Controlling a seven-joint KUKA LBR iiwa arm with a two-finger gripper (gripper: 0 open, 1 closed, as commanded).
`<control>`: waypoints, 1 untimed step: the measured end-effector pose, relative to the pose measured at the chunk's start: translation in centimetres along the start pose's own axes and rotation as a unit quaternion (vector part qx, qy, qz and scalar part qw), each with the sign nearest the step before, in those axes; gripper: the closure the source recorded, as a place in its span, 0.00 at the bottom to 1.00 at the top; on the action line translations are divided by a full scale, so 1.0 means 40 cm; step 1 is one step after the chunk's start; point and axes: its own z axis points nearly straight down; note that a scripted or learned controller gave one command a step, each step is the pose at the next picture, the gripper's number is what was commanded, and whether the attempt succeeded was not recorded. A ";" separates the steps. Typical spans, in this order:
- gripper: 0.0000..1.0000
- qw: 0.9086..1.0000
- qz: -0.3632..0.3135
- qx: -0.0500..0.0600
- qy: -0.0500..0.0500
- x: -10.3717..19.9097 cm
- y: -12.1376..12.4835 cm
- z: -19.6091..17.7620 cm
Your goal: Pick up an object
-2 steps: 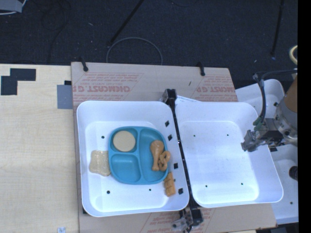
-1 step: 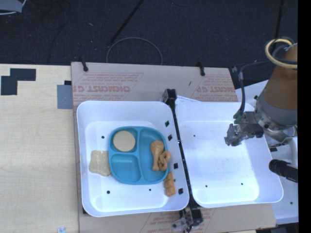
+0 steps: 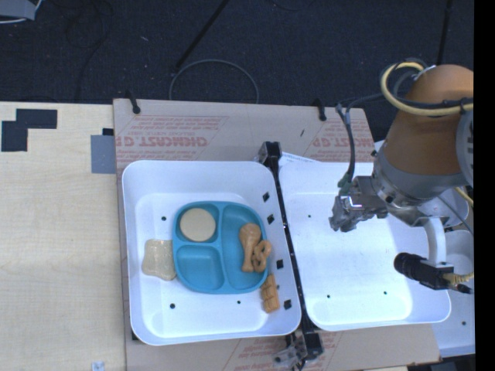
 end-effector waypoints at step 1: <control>1.00 1.000 0.000 0.000 0.000 0.127 0.056 0.056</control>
